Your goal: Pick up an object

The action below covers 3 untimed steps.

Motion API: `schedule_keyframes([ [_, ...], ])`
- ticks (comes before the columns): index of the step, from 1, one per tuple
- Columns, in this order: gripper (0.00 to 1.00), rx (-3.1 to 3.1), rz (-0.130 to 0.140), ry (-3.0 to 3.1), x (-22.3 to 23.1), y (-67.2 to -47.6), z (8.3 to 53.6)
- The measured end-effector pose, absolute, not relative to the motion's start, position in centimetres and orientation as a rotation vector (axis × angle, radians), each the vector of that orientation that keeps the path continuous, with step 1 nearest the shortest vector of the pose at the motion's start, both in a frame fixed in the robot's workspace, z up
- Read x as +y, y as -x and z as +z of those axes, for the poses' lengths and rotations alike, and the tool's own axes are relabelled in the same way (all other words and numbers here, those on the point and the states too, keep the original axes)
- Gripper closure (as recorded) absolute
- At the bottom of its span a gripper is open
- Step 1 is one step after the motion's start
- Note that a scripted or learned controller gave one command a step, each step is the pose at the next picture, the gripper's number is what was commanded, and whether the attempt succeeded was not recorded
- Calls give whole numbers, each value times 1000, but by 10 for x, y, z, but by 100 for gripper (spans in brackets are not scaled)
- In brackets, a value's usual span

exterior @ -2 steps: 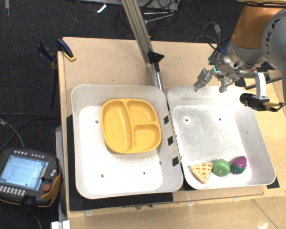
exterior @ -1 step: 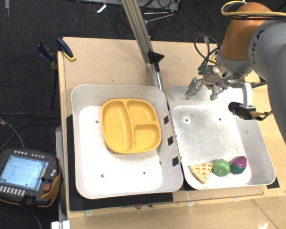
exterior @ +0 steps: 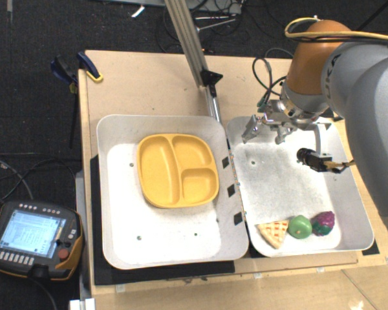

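Hovering over right bin, splayed gripper, arm partly cropped

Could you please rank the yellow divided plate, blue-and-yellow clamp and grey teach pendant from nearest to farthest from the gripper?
1. Yellow divided plate, left bin, nearest the gripper.
2. Blue-and-yellow clamp, bench far-left corner.
3. Grey teach pendant, floor, near left.

No writing, number or brand is showing legibly anywhere. The grey handheld control pendant with the orange corner, lying left of the bench, is displaying a lit bluish screen, but its lines and button markings are coming out too small and blurred to read.
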State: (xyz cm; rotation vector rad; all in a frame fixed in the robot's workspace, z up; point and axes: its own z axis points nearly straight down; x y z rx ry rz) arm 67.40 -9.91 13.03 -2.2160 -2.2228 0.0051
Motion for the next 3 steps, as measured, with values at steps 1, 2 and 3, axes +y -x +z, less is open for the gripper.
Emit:
schedule_keyframes([
  [1,0,-2223,5,2216,-99,-673,93],
  [2,100,-2228,-1,2219,-98,-675,106],
  [3,100,-2224,-5,2225,-99,-670,152],
])
